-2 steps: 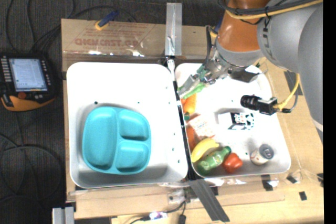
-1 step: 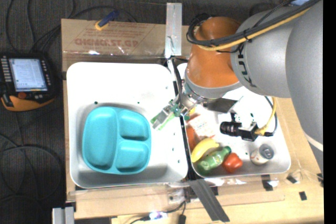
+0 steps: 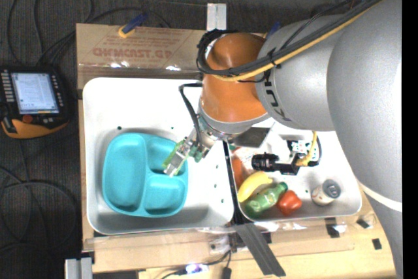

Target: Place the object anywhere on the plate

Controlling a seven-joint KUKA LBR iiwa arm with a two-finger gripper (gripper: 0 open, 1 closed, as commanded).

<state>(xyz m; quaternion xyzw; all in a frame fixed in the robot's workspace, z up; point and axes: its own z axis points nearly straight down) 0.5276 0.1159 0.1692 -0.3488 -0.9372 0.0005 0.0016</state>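
Beside one plate (image 3: 130,173), one banana (image 3: 251,184), two peppers (image 3: 264,199).

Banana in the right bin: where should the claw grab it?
Probably around the middle of the banana, coming straight down. Its curved top lies uncovered, while the green pepper presses against its lower side, so the ends and sides look harder to reach.

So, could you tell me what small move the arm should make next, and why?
Probably a short release: open the fingers and let go. The gripper sits low over the right side of the blue plate in the left bin, with what looks like a small green object between its fingers, though blur makes that uncertain. The item is already above the plate, so no further travel seems needed.
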